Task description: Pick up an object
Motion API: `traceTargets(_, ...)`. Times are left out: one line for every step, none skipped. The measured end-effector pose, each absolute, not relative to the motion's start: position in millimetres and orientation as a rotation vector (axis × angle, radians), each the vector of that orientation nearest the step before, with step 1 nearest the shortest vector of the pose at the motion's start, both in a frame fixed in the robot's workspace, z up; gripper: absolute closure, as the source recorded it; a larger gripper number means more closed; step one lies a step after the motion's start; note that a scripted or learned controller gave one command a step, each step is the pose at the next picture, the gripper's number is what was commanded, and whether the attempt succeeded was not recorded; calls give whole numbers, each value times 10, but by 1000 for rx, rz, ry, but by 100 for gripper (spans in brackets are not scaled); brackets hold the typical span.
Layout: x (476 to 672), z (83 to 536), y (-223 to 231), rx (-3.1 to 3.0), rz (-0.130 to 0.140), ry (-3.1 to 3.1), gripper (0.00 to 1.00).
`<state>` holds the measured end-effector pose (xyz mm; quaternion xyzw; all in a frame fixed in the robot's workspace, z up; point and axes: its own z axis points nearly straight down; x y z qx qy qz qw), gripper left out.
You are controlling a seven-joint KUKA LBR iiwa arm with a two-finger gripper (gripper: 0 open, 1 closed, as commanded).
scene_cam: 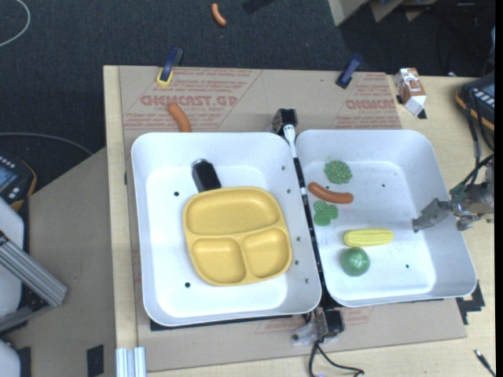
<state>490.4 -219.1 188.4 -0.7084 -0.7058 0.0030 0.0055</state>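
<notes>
Rightward, gripper [428, 217] beside corn cob [368, 238]

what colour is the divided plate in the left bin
Yellow. The divided plate shows clearly in the camera view, lying in the left bin.

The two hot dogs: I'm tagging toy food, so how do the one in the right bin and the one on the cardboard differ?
The hot dog in the right bin lies nearly level between two green pieces; the hot dog on the cardboard lies steeply slanted, alone above the left bin. The binned one looks longer and redder, the outer one more orange. Both are slim sausages.
</notes>
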Motion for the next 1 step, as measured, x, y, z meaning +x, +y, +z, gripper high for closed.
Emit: traceTargets(4936, 1939, -2188, -2221, 1, -2221, 0)
